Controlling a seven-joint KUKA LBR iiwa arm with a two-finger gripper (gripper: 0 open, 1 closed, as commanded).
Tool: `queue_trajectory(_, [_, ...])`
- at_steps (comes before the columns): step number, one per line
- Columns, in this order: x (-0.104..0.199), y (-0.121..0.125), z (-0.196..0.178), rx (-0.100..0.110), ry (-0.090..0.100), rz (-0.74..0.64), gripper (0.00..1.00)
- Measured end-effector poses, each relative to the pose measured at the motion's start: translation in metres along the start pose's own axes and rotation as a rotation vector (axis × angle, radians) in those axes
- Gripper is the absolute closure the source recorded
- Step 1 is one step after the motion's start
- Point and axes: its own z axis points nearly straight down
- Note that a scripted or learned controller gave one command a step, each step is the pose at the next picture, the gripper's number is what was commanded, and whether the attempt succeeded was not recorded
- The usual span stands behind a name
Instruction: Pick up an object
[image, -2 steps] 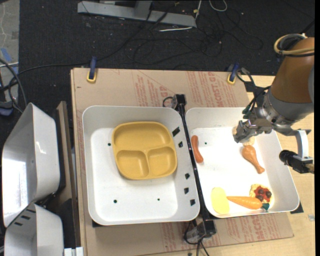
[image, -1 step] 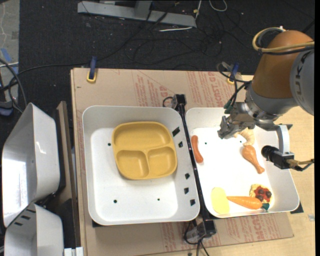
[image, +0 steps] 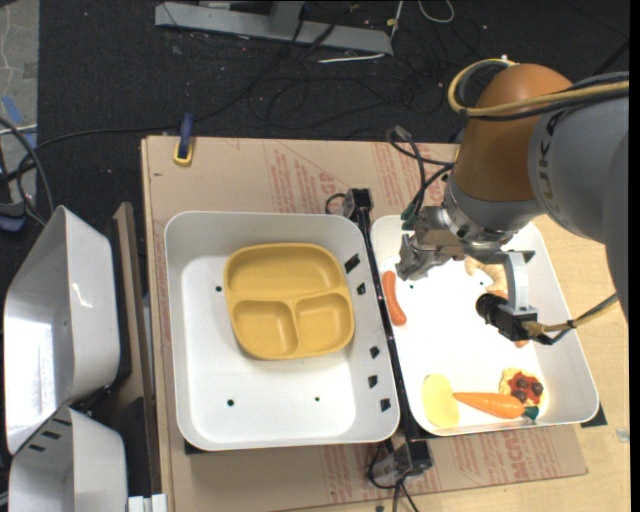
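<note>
Found in the right bin (image: 560, 330), close beside its left wall: a small red sausage-shaped item (image: 395, 299), lying lengthwise, flat on the white floor. Not gripped by anything.

Located just above and to the right of that item: the gripper (image: 410, 266), low over the upper left part of the same bin. Cannot tell how far open. Nothing seen held in it.

Noted along the near edge of the right bin: an orange carrot (image: 488, 404) lying crosswise, its blunt end touching or just beside a pale yellow round piece (image: 437, 398). Just beyond the carrot's tip, in the near right corner: a small red and yellow patterned item (image: 523, 385). Partly hidden beneath the wrist: a pale beige item (image: 487, 269), kind not determinable.

Observed on the arm (image: 520, 140): orange band above the wrist, grey body entering from the right, a white bracket with a black fitting (image: 503, 311) hanging over the bin's middle, cable attached.

Recorded in the left bin (image: 200, 400): a yellow divided plate (image: 290, 300), three compartments, upright, set toward the far side. Well apart from the gripper.

Under both bins: a brown cardboard sheet (image: 280, 165), with a clamp (image: 183, 148) at its far left corner. Off the bench to the left: further white bins (image: 55, 310). On the dark floor beyond: loose cables (image: 90, 130).
</note>
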Motion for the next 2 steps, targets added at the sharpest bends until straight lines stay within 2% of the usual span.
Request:
queue_trajectory(1, [0.054, 0.009, -0.01, -0.003, -0.001, 0.001, 1.0])
queue_trajectory(2, [0.107, 0.01, 0.004, 0.0, -0.001, 0.0, 1.0])
